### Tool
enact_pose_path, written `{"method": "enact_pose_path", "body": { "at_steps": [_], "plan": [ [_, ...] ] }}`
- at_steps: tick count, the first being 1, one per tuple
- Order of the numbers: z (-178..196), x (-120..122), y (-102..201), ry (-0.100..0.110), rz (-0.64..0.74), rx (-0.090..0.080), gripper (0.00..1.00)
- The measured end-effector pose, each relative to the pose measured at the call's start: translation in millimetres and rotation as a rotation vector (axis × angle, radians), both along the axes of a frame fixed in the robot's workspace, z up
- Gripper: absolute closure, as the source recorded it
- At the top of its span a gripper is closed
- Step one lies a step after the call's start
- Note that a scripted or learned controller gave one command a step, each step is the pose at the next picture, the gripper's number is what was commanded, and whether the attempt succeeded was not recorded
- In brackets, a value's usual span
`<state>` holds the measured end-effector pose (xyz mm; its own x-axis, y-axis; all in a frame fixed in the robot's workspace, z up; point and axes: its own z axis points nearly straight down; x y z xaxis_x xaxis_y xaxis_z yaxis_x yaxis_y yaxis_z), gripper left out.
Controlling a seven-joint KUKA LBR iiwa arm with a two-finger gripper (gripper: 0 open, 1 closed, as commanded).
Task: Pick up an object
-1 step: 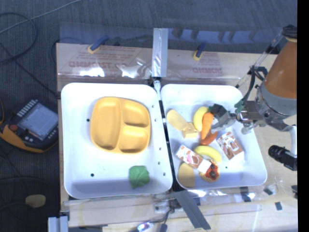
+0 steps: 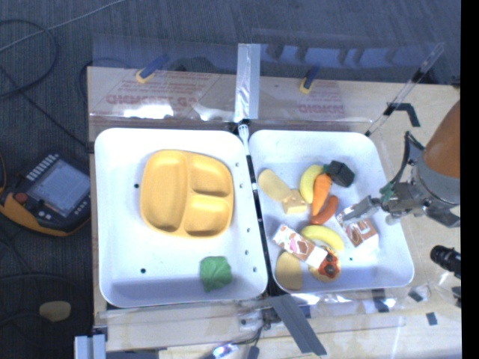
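The right bin [image 2: 389, 275] holds a heap of toy food. In it are a yellow banana [image 2: 310, 178], an orange carrot [image 2: 321, 190], a black block [image 2: 340, 173], a pale yellow wedge [image 2: 280, 188], a second banana [image 2: 323, 235], a red-and-white packet [image 2: 296, 241], a brown-and-white packet [image 2: 361, 232], a tan round piece [image 2: 289, 271] and a small orange-red piece [image 2: 326, 268]. My gripper [image 2: 368, 206] reaches in from the right. It hangs low over the bin's right side, just above the brown-and-white packet and right of the carrot. Nothing shows held in it.
The left bin [image 2: 112, 200] bears a yellow divided plate [image 2: 187, 191] and a green lump [image 2: 215, 272] near its front edge. A raised rim divides the two bins. A handheld controller [image 2: 52, 193] lies on the floor at left. Cables and brackets sit by the arm at right.
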<state>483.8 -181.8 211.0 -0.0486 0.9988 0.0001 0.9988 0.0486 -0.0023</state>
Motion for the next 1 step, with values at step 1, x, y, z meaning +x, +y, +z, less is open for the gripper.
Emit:
{"method": "enact_pose_path", "body": {
  "at_steps": [1],
  "plan": [
    [-117.4,48.2,-22.4,-0.003,0.012,0.001,0.0]
  ]
}}
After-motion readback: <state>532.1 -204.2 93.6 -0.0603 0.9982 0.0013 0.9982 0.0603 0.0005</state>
